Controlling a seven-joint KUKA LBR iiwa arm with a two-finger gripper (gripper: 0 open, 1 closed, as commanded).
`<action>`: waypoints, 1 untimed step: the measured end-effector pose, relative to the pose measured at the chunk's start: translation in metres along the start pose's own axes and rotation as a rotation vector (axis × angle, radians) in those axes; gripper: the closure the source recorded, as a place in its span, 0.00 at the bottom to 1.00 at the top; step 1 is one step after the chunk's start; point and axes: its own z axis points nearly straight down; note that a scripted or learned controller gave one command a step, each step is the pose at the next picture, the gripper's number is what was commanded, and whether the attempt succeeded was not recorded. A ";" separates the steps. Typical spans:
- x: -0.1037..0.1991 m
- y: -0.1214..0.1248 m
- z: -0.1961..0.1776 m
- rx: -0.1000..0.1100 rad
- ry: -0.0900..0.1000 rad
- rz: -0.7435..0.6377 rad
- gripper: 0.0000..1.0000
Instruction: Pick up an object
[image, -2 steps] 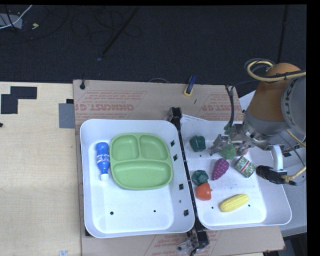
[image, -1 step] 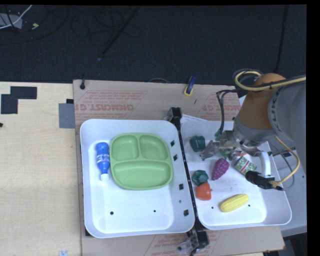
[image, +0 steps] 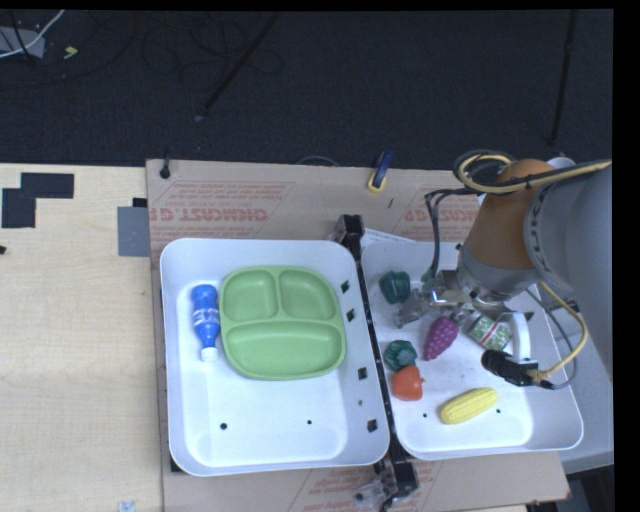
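Over the right bin (image: 560, 425) the arm (image: 500, 235) is reaching in from the right, wrist down low among the toys, with the gripper (image: 432, 305) sitting just above the purple grape bunch (image: 440, 337). What state the tool is in, and whether it has anything, I cannot tell; the metal parts blur together down there. The grapes lie tilted on the bin floor, just beside a dark green toy (image: 400, 352) and an orange-red one (image: 406, 383), with another green piece (image: 395, 287) nearer the divider. The yellow corn (image: 468, 405) lies well apart, toward the front. My call: the grapes are the target. To do this well, it should centre over the bunch's long body, come straight down, and keep clear of the green neighbour. The left bin (image: 190, 420) holds a green divided plate (image: 281, 323) and a blue bottle (image: 204, 318).
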 end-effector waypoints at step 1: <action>-0.001 0.000 -0.012 -0.001 0.000 0.003 1.00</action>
